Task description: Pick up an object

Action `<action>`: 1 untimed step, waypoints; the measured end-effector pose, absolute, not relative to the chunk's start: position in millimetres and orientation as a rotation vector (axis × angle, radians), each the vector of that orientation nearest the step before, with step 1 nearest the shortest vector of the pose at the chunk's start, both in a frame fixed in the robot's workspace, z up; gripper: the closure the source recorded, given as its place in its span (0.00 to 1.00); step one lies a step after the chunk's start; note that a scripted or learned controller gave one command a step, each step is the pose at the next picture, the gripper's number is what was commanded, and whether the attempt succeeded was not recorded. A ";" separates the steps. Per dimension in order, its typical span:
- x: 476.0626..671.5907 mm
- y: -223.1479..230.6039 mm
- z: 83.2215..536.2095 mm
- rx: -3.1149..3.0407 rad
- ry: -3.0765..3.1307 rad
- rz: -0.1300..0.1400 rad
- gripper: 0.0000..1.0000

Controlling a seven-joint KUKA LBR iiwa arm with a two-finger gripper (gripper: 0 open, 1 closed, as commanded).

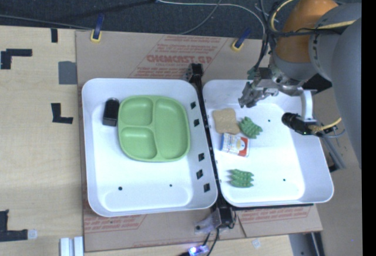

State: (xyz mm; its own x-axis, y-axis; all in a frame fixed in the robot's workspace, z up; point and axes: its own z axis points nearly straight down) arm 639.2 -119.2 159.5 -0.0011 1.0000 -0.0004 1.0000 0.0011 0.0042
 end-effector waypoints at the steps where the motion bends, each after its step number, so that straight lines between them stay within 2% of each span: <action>1: 638.1 -116.1 223.2 2.216 2.221 0.006 1.00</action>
State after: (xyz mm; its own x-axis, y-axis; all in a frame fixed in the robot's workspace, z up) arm 638.1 -116.1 223.2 -0.0021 1.0000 -0.0004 1.0000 0.0021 0.0056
